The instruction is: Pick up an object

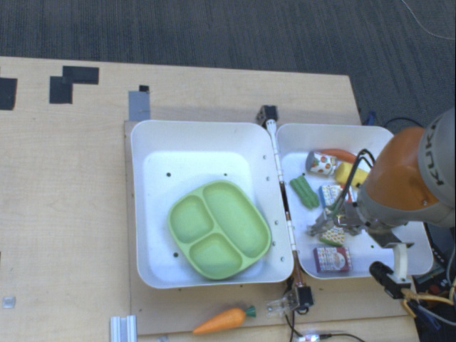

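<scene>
- Objects are lying crowded in the right bin (296, 258), the one the arm is reaching into: a green pod-shaped piece (304, 191) near the bin's left wall, a small printed can (321, 164) at the far side, an orange piece (340, 154) just behind the can, and a yellow item (345, 172) just right of it.
- A small blue-and-white packet (330, 194) is sitting towards the middle of that bin, and a red-labelled packet (332, 259) is lying at the near side.
- The gripper (329, 226) is hanging low over the middle of the right bin, between the blue-and-white packet and the red-labelled one (its metal parts are overlapping something pale beneath, too jumbled to name).
- Whether the jaws are open, closed or gripping anything is something I cannot tell from this slant.
- The arm (399, 177) is coming in from the right, its orange band covering the bin's right part, with a black cable looping over it.
- The left bin (142, 191) is holding a green divided plate (219, 228), three sections, lying flat and turned at an angle, towards the near right.
- A toy carrot (223, 320) is lying on the wooden bench (64, 205) just near of the left bin, outside both bins.
- Black patches are showing on the bench at the far left, well apart from the bins.
</scene>
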Motion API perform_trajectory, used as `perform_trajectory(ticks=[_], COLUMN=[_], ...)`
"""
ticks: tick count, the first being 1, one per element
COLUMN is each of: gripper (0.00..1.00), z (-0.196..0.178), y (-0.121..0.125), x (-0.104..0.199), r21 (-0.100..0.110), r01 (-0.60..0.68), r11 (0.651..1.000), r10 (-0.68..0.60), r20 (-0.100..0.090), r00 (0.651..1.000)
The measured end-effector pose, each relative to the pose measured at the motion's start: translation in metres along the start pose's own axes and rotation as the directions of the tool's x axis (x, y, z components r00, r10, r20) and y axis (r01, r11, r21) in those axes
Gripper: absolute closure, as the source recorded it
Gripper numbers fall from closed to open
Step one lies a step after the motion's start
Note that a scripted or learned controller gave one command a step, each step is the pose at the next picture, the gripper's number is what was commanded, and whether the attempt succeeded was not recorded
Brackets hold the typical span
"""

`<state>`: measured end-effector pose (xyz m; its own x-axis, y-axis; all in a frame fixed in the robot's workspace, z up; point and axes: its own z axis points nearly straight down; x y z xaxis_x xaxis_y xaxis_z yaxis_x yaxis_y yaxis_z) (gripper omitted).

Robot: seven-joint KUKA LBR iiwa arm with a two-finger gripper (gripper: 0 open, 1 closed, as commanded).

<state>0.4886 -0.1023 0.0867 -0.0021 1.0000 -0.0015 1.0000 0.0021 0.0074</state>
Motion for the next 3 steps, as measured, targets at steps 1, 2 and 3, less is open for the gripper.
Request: perform_trajectory(ticks=[1,2,3], gripper=[1.0,1.0,1.0], z=[-0.011,-0.098,-0.111], y=[0.002,0.0,0.023], x=[0.0,0.07,0.083], r21=[-0.006,0.004,0.004], r01=[0.001,0.002,0.003], r11=[1.0,1.0,1.0], r10=[-0.001,-0.002,-0.003], r20=[0.001,-0.003,-0.002], r00=[1.0,1.0,1.0])
